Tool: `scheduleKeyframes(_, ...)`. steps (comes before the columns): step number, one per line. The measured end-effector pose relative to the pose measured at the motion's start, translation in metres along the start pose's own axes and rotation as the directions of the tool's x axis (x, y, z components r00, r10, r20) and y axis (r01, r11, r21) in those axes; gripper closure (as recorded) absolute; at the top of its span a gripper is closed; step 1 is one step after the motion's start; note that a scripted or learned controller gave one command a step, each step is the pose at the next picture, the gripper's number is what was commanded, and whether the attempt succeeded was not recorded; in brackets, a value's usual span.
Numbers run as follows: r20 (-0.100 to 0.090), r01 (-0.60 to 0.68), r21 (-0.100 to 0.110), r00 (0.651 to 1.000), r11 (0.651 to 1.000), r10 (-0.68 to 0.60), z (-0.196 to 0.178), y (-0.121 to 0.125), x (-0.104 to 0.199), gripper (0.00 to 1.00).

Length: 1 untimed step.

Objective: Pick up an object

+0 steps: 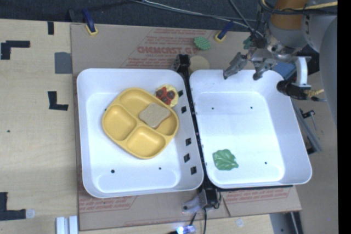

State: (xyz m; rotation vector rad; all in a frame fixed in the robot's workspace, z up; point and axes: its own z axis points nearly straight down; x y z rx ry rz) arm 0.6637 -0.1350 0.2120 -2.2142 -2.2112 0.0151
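camera view: i see my end effector [242, 69] spread wide, holding nothing, above the right bin's [290, 134] far edge. green leaf [225, 160] lies near that bin's front-left corner, well apart.

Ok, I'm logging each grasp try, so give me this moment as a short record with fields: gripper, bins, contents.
gripper: open, nothing between its fingers, above the far rim of the right bin
left bin: holds a yellow divided plate
on the plate: slice of bread; red berries at its far edge
right bin: holds a green leaf near its front left corner
outside the bins: small green object on the cardboard
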Motion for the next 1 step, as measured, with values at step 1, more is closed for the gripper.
scheduleKeyframes(1,0.002,0.003,-0.014,1.000,1.000,-0.003,-0.0098,0.0025,0.0005,0.00)
